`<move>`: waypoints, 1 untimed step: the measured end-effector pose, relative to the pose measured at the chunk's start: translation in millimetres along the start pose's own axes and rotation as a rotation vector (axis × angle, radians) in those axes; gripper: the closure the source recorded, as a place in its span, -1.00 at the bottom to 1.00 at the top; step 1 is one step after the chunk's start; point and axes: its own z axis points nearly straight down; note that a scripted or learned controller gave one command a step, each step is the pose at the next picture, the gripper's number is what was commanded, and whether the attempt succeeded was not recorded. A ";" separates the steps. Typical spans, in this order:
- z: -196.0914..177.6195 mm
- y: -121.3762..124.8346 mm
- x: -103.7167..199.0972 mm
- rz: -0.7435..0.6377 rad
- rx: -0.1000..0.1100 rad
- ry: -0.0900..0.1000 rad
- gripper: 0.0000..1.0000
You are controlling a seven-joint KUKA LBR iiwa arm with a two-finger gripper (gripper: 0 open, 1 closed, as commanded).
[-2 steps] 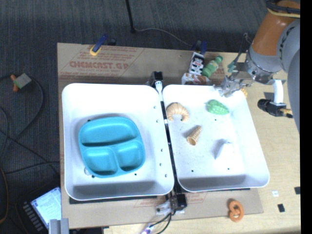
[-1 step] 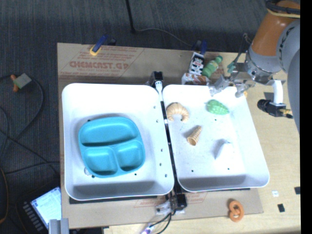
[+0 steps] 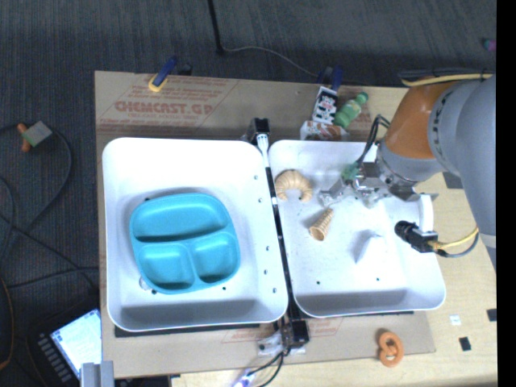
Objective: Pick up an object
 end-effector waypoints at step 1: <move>-17.9 -52.5 52.0 -0.001 0.006 0.002 -1.00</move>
